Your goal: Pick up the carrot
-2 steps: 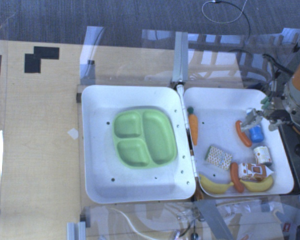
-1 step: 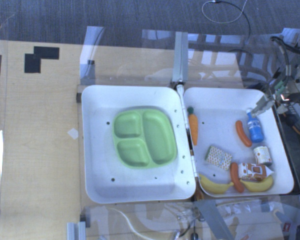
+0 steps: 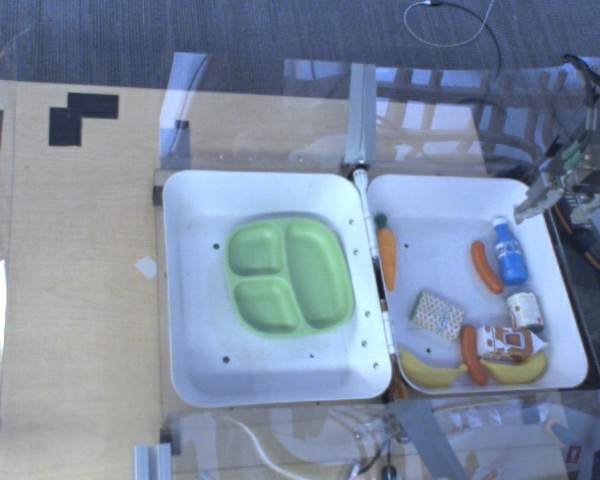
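Note:
The carrot (image 3: 386,254) is orange with a green top. It lies lengthwise along the left wall of the right bin (image 3: 435,190), near the divider between the two bins. My gripper (image 3: 533,204) hangs at the right bin's far right corner, just above the rim. It is well to the right of the carrot and nothing shows in its grasp. The blue bottle (image 3: 510,252) lies just below it.
The right bin also holds a red sausage (image 3: 486,267), a small can (image 3: 525,310), a patterned packet (image 3: 438,315), two bananas (image 3: 429,369), a second sausage (image 3: 469,353) and a small carton (image 3: 507,343). A green divided plate (image 3: 285,274) sits in the left bin (image 3: 190,268).

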### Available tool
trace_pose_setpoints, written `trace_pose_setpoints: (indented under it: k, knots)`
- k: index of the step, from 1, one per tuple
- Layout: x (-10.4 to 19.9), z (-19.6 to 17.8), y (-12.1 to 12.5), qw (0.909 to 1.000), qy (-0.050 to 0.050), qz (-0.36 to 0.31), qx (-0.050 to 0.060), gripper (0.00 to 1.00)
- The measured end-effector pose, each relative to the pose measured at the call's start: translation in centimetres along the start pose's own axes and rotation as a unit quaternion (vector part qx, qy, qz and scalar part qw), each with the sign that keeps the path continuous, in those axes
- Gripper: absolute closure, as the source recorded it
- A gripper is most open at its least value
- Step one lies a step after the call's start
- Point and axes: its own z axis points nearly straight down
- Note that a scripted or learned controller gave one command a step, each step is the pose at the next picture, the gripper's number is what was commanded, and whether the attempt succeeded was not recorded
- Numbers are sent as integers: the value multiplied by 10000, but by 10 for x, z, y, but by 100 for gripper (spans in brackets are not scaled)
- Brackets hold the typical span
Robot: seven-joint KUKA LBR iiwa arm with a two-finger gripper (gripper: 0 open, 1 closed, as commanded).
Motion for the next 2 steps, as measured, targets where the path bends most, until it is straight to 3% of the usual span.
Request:
trace_pose_setpoints:
  k: [1,2]
  knots:
    - [16,-105,21,9995,0,-317,-7,0]
    - [34,4,-25,9955,7,943,22,0]
